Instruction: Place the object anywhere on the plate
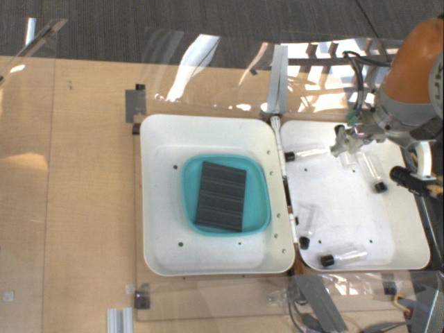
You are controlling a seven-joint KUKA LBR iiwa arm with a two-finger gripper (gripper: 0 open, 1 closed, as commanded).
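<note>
We've got the dark ribbed block (221, 196) lying flat on the teal plate (259, 210) in the left bin (208, 259), a touch left of the frame's centre. By the look of it, the task is as good as settled. We judge this block light and fairly stiff, maybe foam or rubber, with ridges running across its top that should give some grip. If it needed lifting again, we'd pinch it across the two long edges, midway along, since it sits square and low with the plate's raised rim close around it.

Moving out, the right bin (416, 259) holds several small clear vials with black caps (342, 257), scattered well apart. Those look slippery and liable to roll.

At the upper right of the frame the hand (349, 139) hangs over the right bin's far edge, well away from the plate. We cannot tell whether it is open or closed. The wooden tabletop (69, 186) carries both bins.
</note>
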